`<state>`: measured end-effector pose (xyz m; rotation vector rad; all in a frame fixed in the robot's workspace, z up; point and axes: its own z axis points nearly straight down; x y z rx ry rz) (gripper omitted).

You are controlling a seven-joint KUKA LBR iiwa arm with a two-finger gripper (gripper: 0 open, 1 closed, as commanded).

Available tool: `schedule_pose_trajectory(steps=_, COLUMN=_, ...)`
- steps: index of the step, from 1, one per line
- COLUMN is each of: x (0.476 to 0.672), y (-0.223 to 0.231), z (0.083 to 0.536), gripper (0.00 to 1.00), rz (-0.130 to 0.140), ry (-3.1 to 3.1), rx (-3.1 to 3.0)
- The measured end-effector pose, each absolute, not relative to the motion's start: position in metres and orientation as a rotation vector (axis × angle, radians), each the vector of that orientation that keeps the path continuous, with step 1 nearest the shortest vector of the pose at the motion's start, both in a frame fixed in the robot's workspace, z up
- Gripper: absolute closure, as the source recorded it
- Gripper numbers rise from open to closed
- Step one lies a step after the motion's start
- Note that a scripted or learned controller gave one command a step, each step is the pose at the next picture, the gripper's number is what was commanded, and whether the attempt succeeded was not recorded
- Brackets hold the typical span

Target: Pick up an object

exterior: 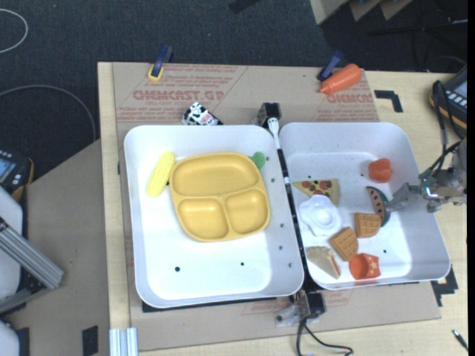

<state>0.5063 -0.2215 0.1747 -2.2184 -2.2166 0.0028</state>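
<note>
Fingers [393, 199] reach into right bin [415, 258]; toy foods inside.

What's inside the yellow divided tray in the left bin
The yellow divided tray shows nothing in its three compartments. A corn cob lies against its left edge, and something green peeks from behind its far right corner, mostly covered.

A green item [257, 159] lies mostly hidden behind the yellow tray [220, 196].

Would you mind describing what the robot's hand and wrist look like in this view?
The hand is small, grey metal, with slim fingers tapering to a point over the right bin. Behind it sits a blocky grey wrist, with thin dark cables looping up from it.
</note>
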Motion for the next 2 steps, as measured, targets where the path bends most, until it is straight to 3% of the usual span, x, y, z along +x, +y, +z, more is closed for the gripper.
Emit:
schedule_pose_trajectory(steps=1, x=0.513, y=-0.220, z=0.114, gripper=0.00, rz=0.003, ry=-2.217, rx=-2.217)
schedule_pose_trajectory(steps=2, x=0.516, y=-0.217, z=0.088, gripper=0.00, rz=-0.011, ry=-2.220, rx=-2.213)
